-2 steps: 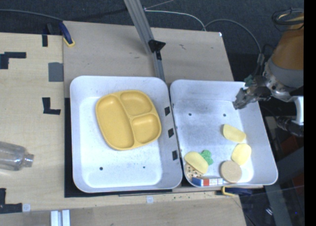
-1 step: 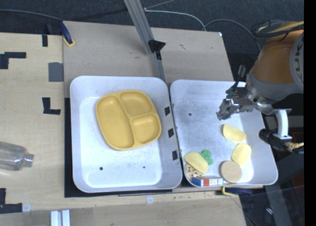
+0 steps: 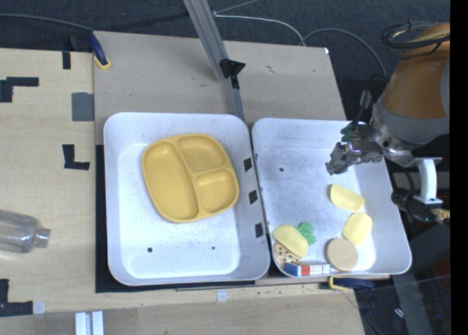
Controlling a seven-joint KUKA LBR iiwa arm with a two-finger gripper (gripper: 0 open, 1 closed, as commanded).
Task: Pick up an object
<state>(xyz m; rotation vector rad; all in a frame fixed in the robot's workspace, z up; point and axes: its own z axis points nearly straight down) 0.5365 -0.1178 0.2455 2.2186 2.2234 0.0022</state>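
you see no readable writing. one yellow divided plate [image 3: 191, 177] fills the left bin [image 3: 121, 253]. the pincer [image 3: 342, 156] hovers over the right bin [image 3: 292, 143]; you cannot tell its opening.

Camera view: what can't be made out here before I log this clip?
- End effector: too small and dark to tell whether it is open or shut.
- Arm: cut off by the right edge.
- Bottle: cut off by the left edge.
- Green item: partly hidden behind a yellow piece, kind unclear.

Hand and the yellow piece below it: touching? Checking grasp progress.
Apart. The camera view shows bare white bin floor between the hand and the yellow piece.
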